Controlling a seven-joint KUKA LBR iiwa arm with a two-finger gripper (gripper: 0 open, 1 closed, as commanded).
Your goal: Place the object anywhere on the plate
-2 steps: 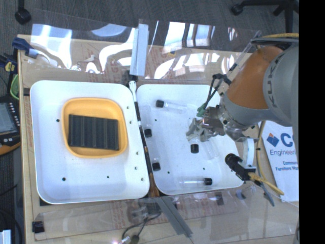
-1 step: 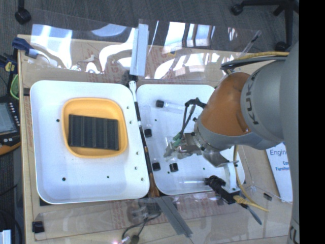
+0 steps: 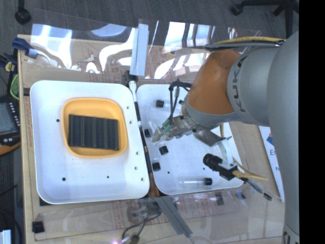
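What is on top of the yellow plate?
A dark ribbed slab lies across the middle of the yellow plate; whatever is beneath the slab is covered.

Thick, smooth grey arm (image 3: 264,80). Wears a glossy orange band (image 3: 216,83) above the wrist. Bears dark KUKA lettering (image 3: 236,89) on the grey ring beside it. Ends in a small silvery end effector (image 3: 169,129), partly greenish, with a thin black cable (image 3: 172,98) looping above.

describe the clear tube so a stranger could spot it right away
Start at the white bin on the view's right, the one without the yellow plate. Along its near edge lies a clear tube on its side. Unlike the small black pieces scattered above it, it is long, see-through and black-capped at one end.
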